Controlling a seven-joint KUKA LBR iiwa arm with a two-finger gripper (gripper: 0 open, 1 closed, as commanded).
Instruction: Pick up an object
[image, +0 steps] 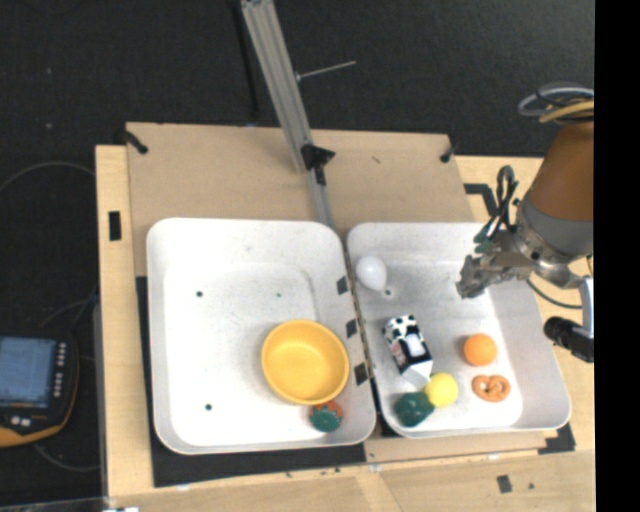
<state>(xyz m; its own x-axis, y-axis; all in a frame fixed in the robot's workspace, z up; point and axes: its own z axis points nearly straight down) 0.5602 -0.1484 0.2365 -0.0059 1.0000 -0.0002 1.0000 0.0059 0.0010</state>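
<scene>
My gripper (472, 283) hangs over the right bin (440, 245), above its bare upper right part, with nothing seen between its fingers. Below it in that bin lie an orange ball (480, 349), an orange pretzel-shaped piece (491, 387), a yellow ball (442, 390), a dark green object (411, 408) and a black-and-white carton (406, 343). A white egg-shaped object (372, 272) rests near the bin's upper left. The left bin (220, 270) holds a yellow bowl (304, 360) and a small green and red object (326, 416) at its front edge.
A grey metal pole (285, 95) slants down from the top to the gap between the bins. A handheld control pendant (35, 385) lies off the bench at the far left. Cables (505, 195) run beside the arm's wrist.
</scene>
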